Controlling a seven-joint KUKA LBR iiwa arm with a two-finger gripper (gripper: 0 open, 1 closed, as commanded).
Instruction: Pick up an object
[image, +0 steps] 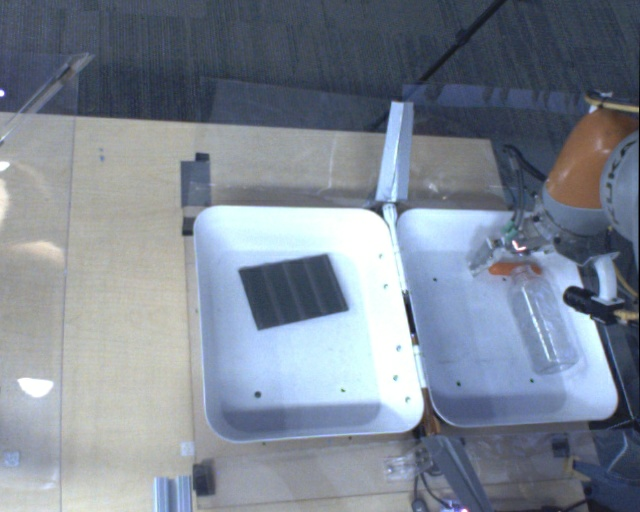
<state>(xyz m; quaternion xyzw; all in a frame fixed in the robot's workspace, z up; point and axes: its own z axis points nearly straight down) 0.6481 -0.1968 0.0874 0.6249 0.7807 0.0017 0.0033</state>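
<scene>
A clear plastic bottle (543, 322) lies in the right bin (455, 330), its orange cap end (517, 269) pointing to the far side. My gripper (503, 251) hangs low over the far part of that bin, right at the bottle's cap end; whether it touches the bottle is unclear. A dark ribbed rectangular pad (294, 290) lies flat in the left bin (300, 390), towards its far left.
The two bins meet at a raised rim (405, 300) in the middle. A metal post (394, 160) stands just behind that joint. The arm's orange-banded wrist (590, 165) looms over the right bin's far right corner.
</scene>
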